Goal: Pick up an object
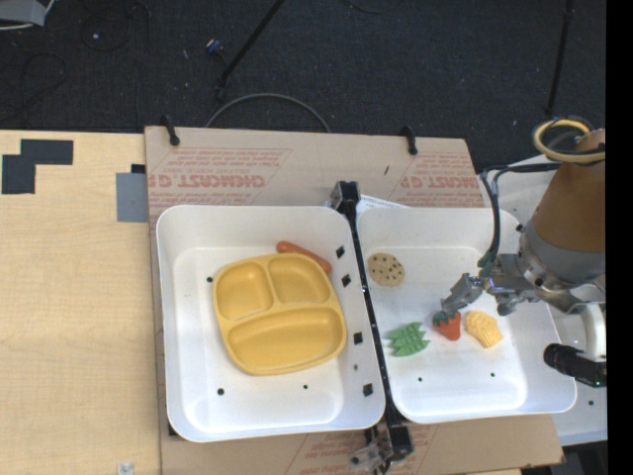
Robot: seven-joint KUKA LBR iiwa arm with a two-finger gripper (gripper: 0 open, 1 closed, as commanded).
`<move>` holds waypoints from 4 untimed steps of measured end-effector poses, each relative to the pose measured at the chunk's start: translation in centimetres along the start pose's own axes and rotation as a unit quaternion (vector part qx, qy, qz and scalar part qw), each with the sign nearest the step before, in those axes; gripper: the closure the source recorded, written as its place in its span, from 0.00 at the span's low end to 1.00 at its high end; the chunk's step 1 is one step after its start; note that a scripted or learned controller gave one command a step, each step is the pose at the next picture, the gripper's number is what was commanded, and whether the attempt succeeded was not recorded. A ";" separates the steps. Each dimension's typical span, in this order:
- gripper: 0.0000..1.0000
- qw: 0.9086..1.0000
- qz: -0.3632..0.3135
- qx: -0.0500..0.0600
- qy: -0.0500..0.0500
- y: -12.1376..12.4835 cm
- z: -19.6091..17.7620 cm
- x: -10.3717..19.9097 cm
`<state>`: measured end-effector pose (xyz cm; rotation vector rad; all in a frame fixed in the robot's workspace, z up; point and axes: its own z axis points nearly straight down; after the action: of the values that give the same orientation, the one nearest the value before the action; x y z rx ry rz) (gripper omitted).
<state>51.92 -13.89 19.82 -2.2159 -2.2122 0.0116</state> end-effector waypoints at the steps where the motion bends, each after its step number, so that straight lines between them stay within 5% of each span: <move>1: 0.00 1.000 -0.001 -0.005 -0.001 0.3 -0.5 0.0; 3: 0.00 1.000 -0.001 -0.002 0.000 -0.7 10.0 -0.2; 4: 0.00 1.000 0.000 -0.004 0.000 -0.8 11.1 -0.1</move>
<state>51.03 -14.00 8.75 -2.2199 -2.2174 0.0024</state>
